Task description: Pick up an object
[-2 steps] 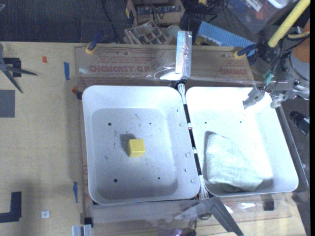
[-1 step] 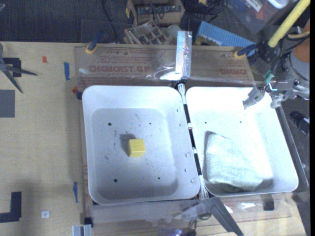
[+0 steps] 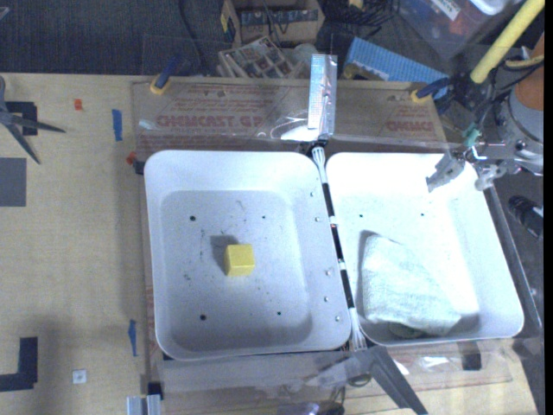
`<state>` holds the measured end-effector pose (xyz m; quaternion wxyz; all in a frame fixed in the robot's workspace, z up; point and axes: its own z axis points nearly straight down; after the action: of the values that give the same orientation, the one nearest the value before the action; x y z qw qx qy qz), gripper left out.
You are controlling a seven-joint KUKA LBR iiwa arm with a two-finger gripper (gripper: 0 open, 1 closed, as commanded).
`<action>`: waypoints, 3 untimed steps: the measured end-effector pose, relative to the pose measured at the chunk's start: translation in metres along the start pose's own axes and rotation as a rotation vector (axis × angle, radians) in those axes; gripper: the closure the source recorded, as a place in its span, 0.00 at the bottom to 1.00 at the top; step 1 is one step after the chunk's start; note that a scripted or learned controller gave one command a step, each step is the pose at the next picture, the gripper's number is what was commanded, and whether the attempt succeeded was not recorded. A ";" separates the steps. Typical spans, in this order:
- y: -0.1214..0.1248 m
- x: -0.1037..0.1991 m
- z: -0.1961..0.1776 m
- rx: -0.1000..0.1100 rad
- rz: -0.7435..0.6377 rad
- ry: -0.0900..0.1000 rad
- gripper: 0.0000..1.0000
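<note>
Yellow block (image 3: 240, 259) lies in left bin (image 3: 173, 180) — pincer (image 3: 462, 169) well apart, right.

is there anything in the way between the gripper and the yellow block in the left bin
Only the raised rims where the two bins meet. The gripper is over the right bin's far right corner; the yellow block lies alone in the left bin. The white cloth lies nearer the camera, off that line.

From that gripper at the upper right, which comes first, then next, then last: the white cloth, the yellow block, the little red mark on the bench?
Measured from the gripper in the camera view:
1. White cloth, in the right bin, just below it.
2. Yellow block, in the middle of the left bin.
3. Red mark, on the bench at far left.
</note>
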<state>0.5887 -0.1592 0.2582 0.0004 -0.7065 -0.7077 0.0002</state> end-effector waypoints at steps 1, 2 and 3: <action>0.000 0.000 0.000 0.000 0.000 0.000 0.00; 0.000 0.000 0.000 0.000 0.000 0.000 0.00; 0.000 0.000 0.000 0.000 0.000 0.000 0.00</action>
<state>0.5887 -0.1592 0.2582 0.0004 -0.7065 -0.7077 0.0002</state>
